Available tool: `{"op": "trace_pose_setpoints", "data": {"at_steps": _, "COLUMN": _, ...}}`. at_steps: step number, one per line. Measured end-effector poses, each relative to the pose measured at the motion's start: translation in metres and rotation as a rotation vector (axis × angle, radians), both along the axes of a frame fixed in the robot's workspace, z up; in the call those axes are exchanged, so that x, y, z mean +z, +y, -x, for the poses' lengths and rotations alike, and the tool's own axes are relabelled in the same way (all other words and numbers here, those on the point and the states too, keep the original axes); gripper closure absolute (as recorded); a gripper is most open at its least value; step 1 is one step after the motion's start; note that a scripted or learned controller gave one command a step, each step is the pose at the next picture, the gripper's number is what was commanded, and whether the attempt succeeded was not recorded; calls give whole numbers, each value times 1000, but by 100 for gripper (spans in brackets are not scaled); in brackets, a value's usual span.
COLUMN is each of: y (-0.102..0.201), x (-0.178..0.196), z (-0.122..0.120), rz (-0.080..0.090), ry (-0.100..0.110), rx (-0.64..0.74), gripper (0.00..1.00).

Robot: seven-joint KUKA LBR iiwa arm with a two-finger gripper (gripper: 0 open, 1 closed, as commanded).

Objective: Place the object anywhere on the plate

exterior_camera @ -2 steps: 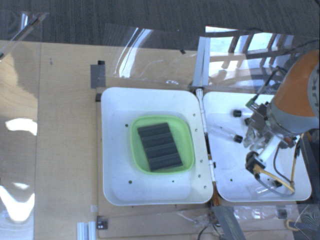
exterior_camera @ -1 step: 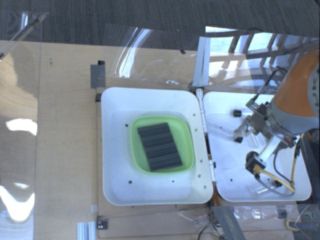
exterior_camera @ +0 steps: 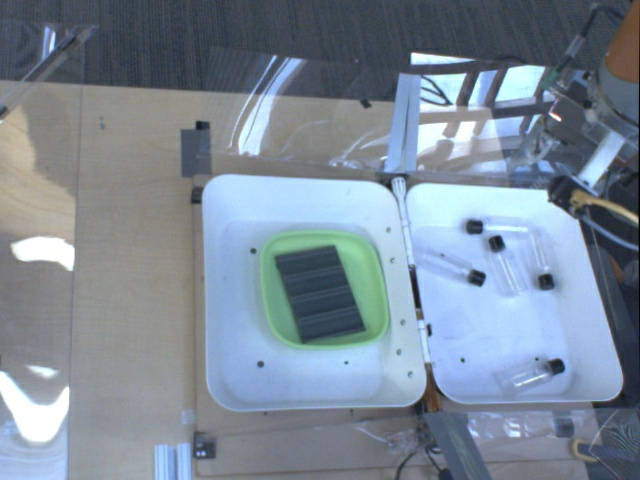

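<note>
A dark grey ribbed block [exterior_camera: 318, 293] lies flat on the green plate [exterior_camera: 375, 288], slightly turned, in the middle of the left bin [exterior_camera: 225, 268]. Nothing touches it. My gripper [exterior_camera: 578, 133] hangs at the far right, over the back right corner of the right bin [exterior_camera: 590, 368], well away from the plate. The arm's orange band [exterior_camera: 622, 56] shows at the upper right edge.
Several clear vials with black caps lie scattered in the right bin, such as one [exterior_camera: 452, 264] near its left side and one [exterior_camera: 532, 371] near the front. A metal post [exterior_camera: 404, 123] stands behind the bins' shared wall. Cables run along the right edge.
</note>
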State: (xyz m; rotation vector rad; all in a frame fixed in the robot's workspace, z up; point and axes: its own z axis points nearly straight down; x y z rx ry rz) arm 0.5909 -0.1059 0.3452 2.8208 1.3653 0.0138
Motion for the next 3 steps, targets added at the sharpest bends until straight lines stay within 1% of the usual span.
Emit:
{"op": "trace_pose_setpoints", "data": {"at_steps": 1, "y": -22, "x": 6, "z": 59, "rz": -1, "ry": 3, "rx": -120, "gripper": 0}}
{"op": "trace_pose_setpoints", "data": {"at_steps": 2, "y": -37, "x": -23, "z": 96, "rz": -3, "ry": 6, "rx": -239, "gripper": 0}}
{"op": "trace_pose_setpoints", "data": {"at_steps": 3, "y": -81, "x": -58, "z": 54, "rz": -4, "ry": 7, "rx": -430, "gripper": 0}}
